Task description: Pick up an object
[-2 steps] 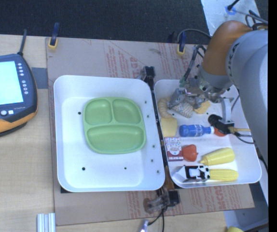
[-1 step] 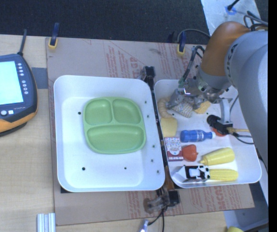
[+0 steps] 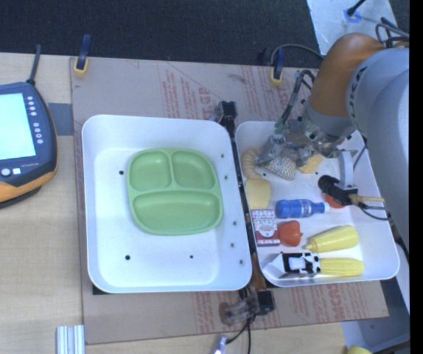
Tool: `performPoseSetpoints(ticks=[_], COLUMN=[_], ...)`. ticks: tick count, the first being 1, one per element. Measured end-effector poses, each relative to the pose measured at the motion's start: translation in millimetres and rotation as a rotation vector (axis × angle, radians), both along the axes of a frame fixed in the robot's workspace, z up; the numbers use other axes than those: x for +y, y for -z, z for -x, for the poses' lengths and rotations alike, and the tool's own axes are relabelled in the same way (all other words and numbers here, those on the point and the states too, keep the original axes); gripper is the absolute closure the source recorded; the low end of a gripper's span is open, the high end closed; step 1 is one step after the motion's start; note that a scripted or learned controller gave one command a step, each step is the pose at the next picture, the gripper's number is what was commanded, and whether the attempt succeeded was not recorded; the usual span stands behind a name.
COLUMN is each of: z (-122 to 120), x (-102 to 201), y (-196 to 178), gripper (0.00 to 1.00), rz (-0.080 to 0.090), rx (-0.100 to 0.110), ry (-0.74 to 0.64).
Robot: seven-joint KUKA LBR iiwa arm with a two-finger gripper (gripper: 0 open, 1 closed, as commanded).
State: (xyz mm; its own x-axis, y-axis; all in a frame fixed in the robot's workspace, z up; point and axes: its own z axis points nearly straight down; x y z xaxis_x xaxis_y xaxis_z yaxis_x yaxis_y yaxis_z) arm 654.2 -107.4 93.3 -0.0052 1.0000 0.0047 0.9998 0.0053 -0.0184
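Looking down on the bench [image 3: 42, 271], we see the gripper [image 3: 281, 152] lowered into the far end of the right-hand white bin [image 3: 388, 268], and we cannot tell whether it has anything in hold. We judge it sits there because that corner is crowded: a pale speckled object [image 3: 284, 169] lies just beneath it, the likeliest thing to be picked. Nearer in the same bin lie a blue plastic bottle [image 3: 297, 209], a red round toy [image 3: 289, 232], two yellow corn cobs [image 3: 334, 238], a black-and-white cow-patterned piece [image 3: 298, 263] and a small red-and-white card [image 3: 264, 226]. The left-hand white bin [image 3: 105, 271] holds a green divided plate [image 3: 173, 192].
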Motion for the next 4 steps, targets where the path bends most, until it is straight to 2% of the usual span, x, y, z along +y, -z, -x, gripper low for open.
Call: performPoseSetpoints(ticks=[1, 2, 3, 4], z=[0, 0, 0, 47], x=[-52, -52, -51, -80], y=[1, -10, -10, -41], gripper=[0.00, 1.00, 0.00, 0.00], rz=[0.001, -0.002, -0.002, 0.004], rx=[-0.003, -0.002, -0.001, -0.017], ry=[0.002, -0.001, -0.002, 0.004])
